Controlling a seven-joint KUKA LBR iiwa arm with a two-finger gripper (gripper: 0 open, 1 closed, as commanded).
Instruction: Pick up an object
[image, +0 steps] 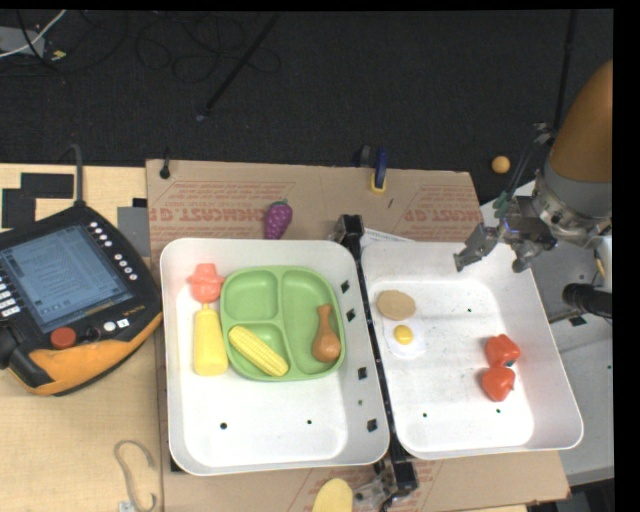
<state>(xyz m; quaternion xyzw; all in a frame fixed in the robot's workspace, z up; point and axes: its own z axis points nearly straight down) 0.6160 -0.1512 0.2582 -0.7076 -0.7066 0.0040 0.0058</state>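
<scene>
My gripper (496, 256) hangs over the far right corner of the right bin (560, 420), its two dark fingers spread apart and open, nothing between them. Below it in that bin lie a tan oval piece (396, 304), a fried egg (403, 337) and two red peppers (502, 350) (497, 382). The left bin (260, 440) holds a green divided plate (282, 296) with a corn cob (259, 351) and a drumstick (326, 335). A yellow bottle (208, 342) and a pink toy (205, 283) lie beside the plate.
A purple grape bunch (278, 219) sits on the cardboard behind the left bin. A yellow object (333, 495) lies in front of the bins. A teach pendant (70, 290) rests at the left. A small orange ball (500, 164) sits far right.
</scene>
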